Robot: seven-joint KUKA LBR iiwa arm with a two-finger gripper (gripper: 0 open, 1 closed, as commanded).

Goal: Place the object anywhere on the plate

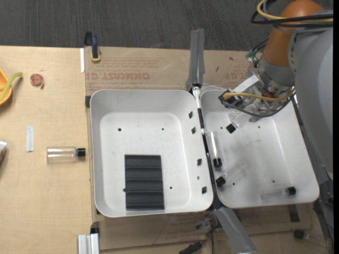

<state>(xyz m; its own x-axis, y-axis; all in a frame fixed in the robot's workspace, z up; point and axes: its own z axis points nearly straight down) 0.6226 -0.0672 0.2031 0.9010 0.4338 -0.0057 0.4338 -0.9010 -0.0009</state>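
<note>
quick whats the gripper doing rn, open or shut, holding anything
gripper: low over the back of the right bin, near a clear bottle; open or shut cannot be told, and no object is visibly held.

Wooden bench (pixel 47 205) bears two white bins (pixel 106 194) (side by side) and a clear bottle (pixel 64 153)

arm (pixel 312 78) was grey, bulky, smooth casing. orange rounded band (pixel 286 28) sat above the wrist. yellow and black cables looped over the top, more yellow cable and thin coloured wires tangled around the dark metal gripper (pixel 241 103).
</note>
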